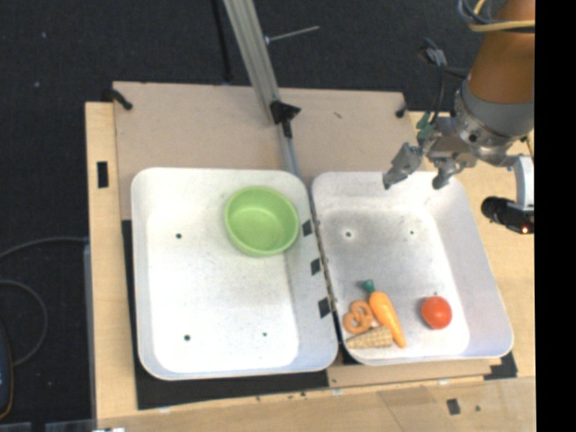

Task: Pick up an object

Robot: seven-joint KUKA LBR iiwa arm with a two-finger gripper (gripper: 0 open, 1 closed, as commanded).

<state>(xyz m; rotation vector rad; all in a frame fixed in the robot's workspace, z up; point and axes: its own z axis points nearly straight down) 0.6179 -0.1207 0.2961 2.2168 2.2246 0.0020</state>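
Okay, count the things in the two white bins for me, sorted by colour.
Green: 1, bowl
Orange: 2, carrot, pretzel
Red: 1, tomato
Tan: 1, cone
Total: 5

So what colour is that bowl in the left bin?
Light green; the bowl shows plainly in the camera view, near the left bin's far edge.

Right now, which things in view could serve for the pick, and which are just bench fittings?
Pickable:
green bowl, left bin
carrot, right bin
pretzel
cone
tomato
gripper, open, holding nothing

Fittings:
metal rail
cardboard sheet
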